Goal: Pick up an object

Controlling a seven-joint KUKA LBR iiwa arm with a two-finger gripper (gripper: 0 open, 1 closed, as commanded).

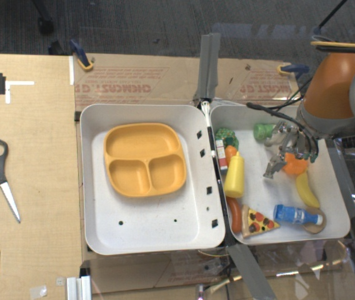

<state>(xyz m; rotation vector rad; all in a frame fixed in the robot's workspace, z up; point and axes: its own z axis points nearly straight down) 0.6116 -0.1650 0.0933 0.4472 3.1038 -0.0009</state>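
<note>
Camera view shows the end effector (282, 157) low over the orange toy (296, 165) by the right bin's (252, 119) far edge, poised to grasp; grip unclear.

You've got the gripper (282, 161) down in the right bin (334, 230), fingers spread right beside an orange toy (296, 165), nothing held. Banana (307, 190) sits just below it, and a yellow divided plate (145, 158) is in the left bin (96, 230).

Dark carpet floor (134, 11), tan bench (27, 186)
</note>
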